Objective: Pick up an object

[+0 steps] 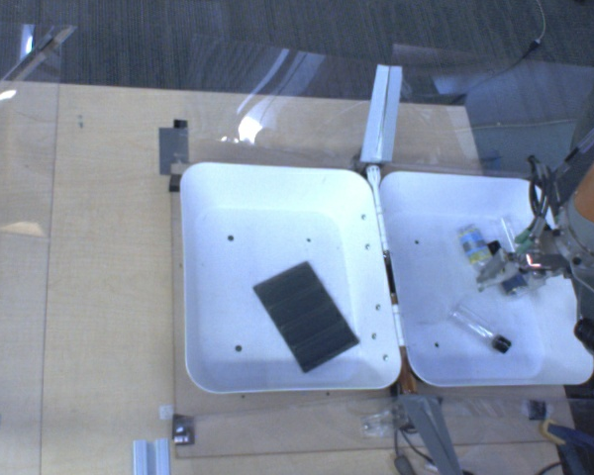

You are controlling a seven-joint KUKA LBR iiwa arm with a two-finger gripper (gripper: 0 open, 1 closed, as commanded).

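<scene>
Two shallow white bins on table: left bin [208, 265] holds flat dark ribbed rectangular pad [305, 316]. Claw [510, 265] low in right bin [426, 206] among small clear plastic items [472, 241]; we cannot tell its state. Likely reaching there for pick.

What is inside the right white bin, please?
The right bin holds a clear tube with a dark cap and a small blue-yellow packet. The hand covers whatever lies beneath it.

Left bin [208, 265]: flat dark grey ribbed pad [305, 316], rectangular, lying flat, turned at a slant, toward the near side.

Right bin [426, 354]: clear tube with black cap [480, 329] lying flat; small blue-and-yellow packet [470, 240] near the far middle.
</scene>
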